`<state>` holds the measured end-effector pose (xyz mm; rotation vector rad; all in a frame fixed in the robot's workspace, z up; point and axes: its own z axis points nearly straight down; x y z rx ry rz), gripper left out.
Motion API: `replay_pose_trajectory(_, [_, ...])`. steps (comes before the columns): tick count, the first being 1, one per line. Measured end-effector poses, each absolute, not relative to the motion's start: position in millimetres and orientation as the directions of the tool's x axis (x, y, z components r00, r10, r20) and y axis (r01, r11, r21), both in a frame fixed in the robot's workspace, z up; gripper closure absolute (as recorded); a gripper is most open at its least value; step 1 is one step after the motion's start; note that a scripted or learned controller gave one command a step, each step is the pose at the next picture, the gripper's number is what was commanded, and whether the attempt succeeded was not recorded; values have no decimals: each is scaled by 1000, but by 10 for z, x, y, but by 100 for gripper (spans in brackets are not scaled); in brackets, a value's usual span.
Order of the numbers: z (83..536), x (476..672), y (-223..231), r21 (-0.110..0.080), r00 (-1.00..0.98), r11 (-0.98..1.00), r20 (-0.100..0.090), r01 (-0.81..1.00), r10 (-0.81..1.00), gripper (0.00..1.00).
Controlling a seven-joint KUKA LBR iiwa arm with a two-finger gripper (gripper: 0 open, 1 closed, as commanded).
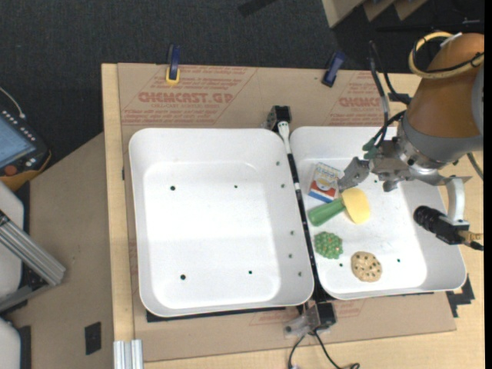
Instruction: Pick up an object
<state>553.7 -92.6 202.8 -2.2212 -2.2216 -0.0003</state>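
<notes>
The right bin (430,279) holds several small objects. A yellow rounded piece (356,206) lies beside a green cylinder (324,211). Next to these are a white and red packet (324,181), a green bumpy ball (328,244) and a brown cookie (367,266). My gripper (370,177) hangs over the upper middle of this bin, just above the yellow piece and right of the packet. It stands open and nothing shows between its fingers.
The left bin (154,229) is beside the right one, with a black divider clip (278,118) between them at the back. A black fitting (437,223) on the arm juts over the right bin's right side. Cardboard (231,87) surrounds the bins.
</notes>
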Motion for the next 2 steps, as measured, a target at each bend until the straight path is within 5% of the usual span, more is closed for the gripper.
replay_pose_trajectory(1, [907,4759,-1668,-8,4,-4,3,1000,1000,0])
replay_pose_trajectory(2, [1262,5569,-1835,7,-2,2,-3,1000,1000,0])
